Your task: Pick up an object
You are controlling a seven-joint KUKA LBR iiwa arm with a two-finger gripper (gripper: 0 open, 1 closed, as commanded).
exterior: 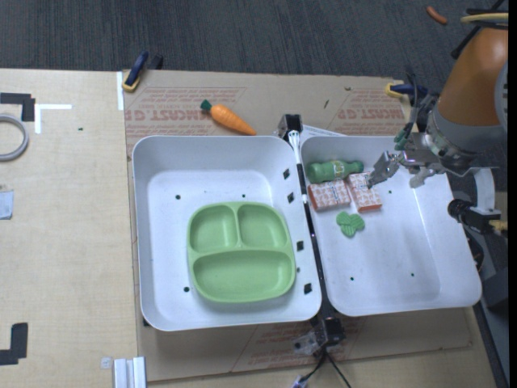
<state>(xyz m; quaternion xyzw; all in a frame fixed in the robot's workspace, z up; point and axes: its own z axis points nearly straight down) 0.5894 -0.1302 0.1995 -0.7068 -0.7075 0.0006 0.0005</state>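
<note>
The right bin [420, 273] holds a green bottle [334, 169] lying on its side, two red-and-white boxes [327, 195] [364, 192] just in front of it, and a small green leafy piece [350, 224]. My gripper [397, 175] hangs over the bin's far right part, just right of the boxes. It is open, one fingertip [375, 177] sits close above the right-hand box, and nothing is between the fingers. The arm's orange band [477, 79] rises behind it.
A green divided plate [241, 251] lies in the left bin [161, 217]. An orange toy carrot [229, 117] rests on the cardboard behind the bins. A blue clamp [136, 71] grips the cardboard's far left corner. Cables run along the right bin's right side.
</note>
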